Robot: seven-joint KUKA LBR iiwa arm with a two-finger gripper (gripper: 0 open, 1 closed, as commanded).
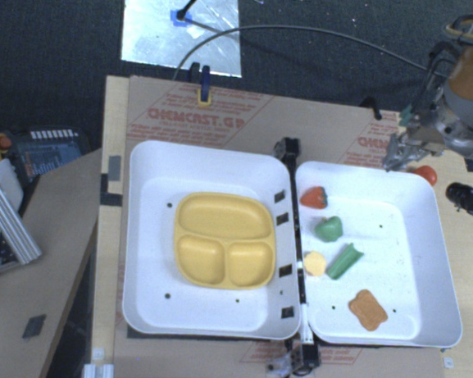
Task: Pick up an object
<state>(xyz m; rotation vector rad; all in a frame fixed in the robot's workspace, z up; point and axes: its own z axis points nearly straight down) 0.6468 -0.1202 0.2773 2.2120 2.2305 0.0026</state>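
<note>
My gripper [397,155] hangs over the far rim of the right bin [429,242], near its back right corner, with nothing seen in it. Just right of it a small red round thing [425,173] lies at the rim. Inside the right bin are a red vegetable with a green stem [314,197], a green pepper [328,227], a long green piece [344,261], a pale yellow round piece [315,264] and an orange-brown biscuit-like piece [368,309]. All of these lie left of and nearer than the gripper.
The left bin [147,217] holds a yellow tray with three compartments [224,239]. A black divider strip [292,230] runs between the bins. Cables and a blue clamp [203,81] lie beyond the far edge.
</note>
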